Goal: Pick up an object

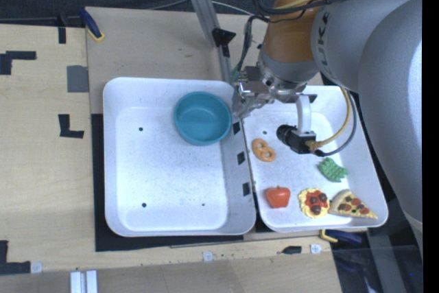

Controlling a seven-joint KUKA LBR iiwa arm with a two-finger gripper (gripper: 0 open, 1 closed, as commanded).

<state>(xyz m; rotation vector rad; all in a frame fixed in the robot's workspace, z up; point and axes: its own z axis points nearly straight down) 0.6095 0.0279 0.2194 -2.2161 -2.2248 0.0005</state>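
Camera view: found gripper (245, 98) just right of the bowl (201, 118); clenched or released, could not tell. Found pretzel (263, 150) farther right of the bowl, apart. Judged best: straddled the bowl's right rim squarely, closed gently, lifted straight.

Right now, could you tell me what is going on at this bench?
A grey robot arm reaches in from the right, its claw low at the far end of the divider between two white bins. A blue bowl sits in the left bin, just beside the claw. The right bin holds toy food: a pretzel, a tomato, a small pizza, a pizza slice and a green leaf. Nothing looks lifted.
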